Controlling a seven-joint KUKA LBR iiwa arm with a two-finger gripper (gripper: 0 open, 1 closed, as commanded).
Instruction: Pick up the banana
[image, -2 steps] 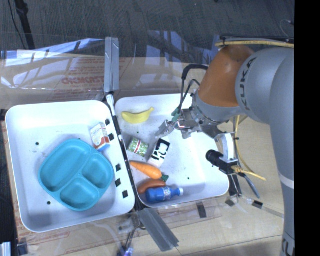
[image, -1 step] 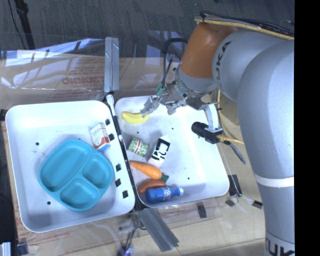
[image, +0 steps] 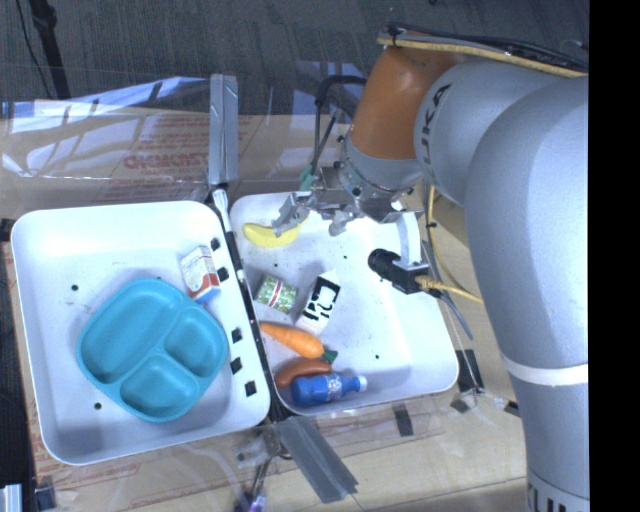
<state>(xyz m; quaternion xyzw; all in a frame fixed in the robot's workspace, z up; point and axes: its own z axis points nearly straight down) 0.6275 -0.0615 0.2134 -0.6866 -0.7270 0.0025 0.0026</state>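
End effector (image: 318, 212) sits in the right bin (image: 425, 345), fingers spread, gripping nothing, just above and right of the banana (image: 268, 235), which lies at the bin's far left corner. Nearer in the same bin: can (image: 276, 294), carrot (image: 293, 339), blue bottle (image: 325, 388). Left bin (image: 60, 250) holds a blue tray (image: 150, 347)

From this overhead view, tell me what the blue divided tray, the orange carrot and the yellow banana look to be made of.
Blue divided tray: likely moulded plastic, matte, one even colour with softly rounded compartments.
Orange carrot: probably a plastic toy, smooth with a slight sheen and a flat green tip.
Yellow banana: uniform yellow with no spots, so perhaps a plastic replica; this view leaves real fruit possible.
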